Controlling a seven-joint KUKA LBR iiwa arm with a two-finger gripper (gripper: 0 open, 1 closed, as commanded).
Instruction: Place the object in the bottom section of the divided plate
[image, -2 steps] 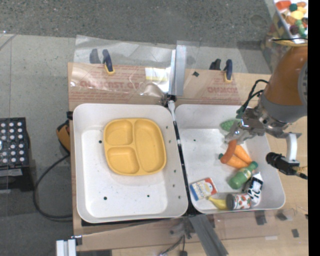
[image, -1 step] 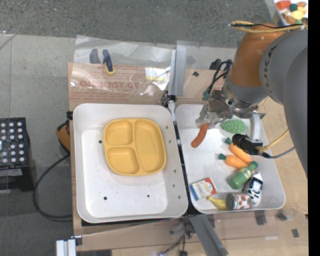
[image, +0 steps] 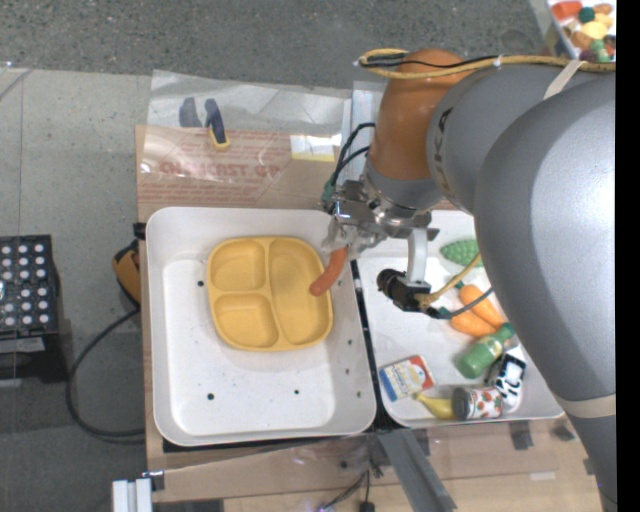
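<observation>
One arm (image: 480, 130) — bent low over plate (image: 268, 292) rim

Grey arm (image: 540, 190) enters from right, fills upper right of view. Orange band (image: 410, 110) above wrist, cables looped beside it. Wrist points down and left. Gripper (image: 340, 250) low at end, fingers closed around thin orange object (image: 327, 273), which hangs tilted.
</observation>
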